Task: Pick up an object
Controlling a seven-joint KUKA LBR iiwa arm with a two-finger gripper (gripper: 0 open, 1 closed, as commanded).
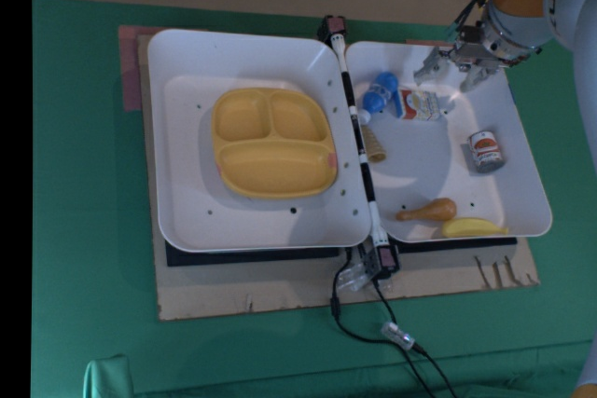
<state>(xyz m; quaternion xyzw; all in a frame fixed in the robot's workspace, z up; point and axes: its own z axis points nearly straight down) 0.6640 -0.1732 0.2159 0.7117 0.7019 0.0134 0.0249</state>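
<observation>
My gripper (457, 68): over the far end of the right bin (528, 172), fingers splayed apart and nothing between them; released, in my judgement poised above the goods for a descent
Nearest candidate: small carton (420, 103) with red and white print, lying flat just below my fingers, beside the blue bottle (380, 93); I judge it the likeliest pick because it sits almost under me
Blue bottle: on its side against the divider (357, 133) between the bins, cap toward the cone
Cone (373, 144): tan, lying near the divider, apart from the rest
Can (485, 151): red label, on its side near the bin's right wall
Drumstick (428, 211) and banana (474, 226): near end of the bin, close together, well apart from my gripper
Left bin (177, 144): holds a yellow divided tray (272, 143), flat; presumably a drop place, not my concern yet
Task standing: nothing lifted
</observation>
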